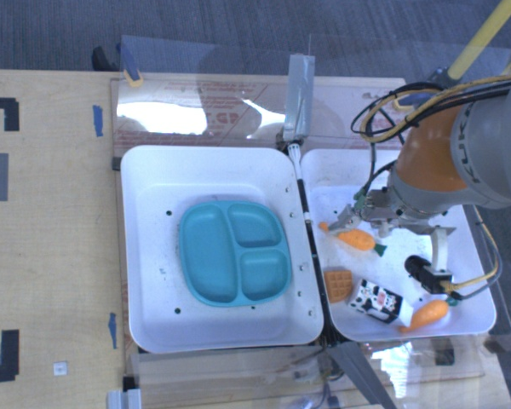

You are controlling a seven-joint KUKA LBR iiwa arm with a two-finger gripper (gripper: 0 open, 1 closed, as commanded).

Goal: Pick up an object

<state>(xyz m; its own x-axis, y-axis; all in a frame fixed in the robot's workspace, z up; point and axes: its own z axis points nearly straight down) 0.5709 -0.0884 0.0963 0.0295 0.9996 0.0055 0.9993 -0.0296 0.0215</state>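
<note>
Orange shows twice in the right bin (336, 173): two toy vegetables, one near and one farther back. The near orange toy (428, 313) lies by that bin's front right corner. Just to its left lies one black-and-white spotted box (376, 301), turned at a slant. Just beside the box, close to the wall shared with the other bin, lies one tan waffle (338, 284).

Farther back, the far orange toy (355, 239) lies on its side with a green end pointing right, well apart from the near one. The hand (355, 218) hangs right at its far side, on the grey arm (485, 156) with the orange band, which reaches in from the right. Whether the hand is wide or narrow cannot be told, nor whether it touches the toy.

The left bin (145, 313), the second of the two white bins on the wooden desk (51, 228), holds one teal plate (236, 251). The plate has three compartments: one long at the left, two smaller at the right.

Beyond the bins, one clear sheet (196, 109) stands along their far edge. One grey post (300, 96) rises where the two bins meet. One yellow pole (490, 28) crosses the far right corner.
</note>
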